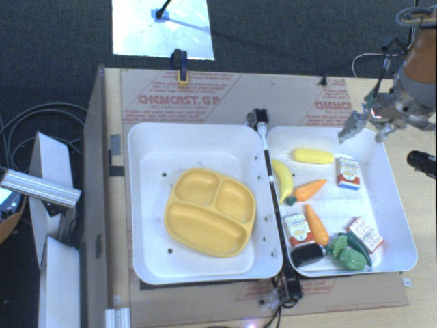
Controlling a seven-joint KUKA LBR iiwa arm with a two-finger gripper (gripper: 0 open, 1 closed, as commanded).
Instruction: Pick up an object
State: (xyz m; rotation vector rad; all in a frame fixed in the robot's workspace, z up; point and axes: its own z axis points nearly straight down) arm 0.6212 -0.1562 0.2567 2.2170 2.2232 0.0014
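The pincer (365, 125) hangs spread wide above the far edge of the right bin (398, 210), gripping nothing. Below it in that bin lie a corn cob (313, 156), a banana (283, 179), 2 carrots and small cartons. The left bin (150, 176) holds a yellow tray (210, 212).

A dark floor (307, 26) is seen at the far side and on the left. A pale square sheet (162, 18) is laid on it, far left of centre, with a blue mark and a dark line across it. The bench is covered by a clear board (205, 94) printed with red lettering. A clamp (180, 65) is fixed at its far edge. Dark cables (41, 118) are looped on the left. A metal bar (41, 186) and white panels (54, 265) are placed at the near left.
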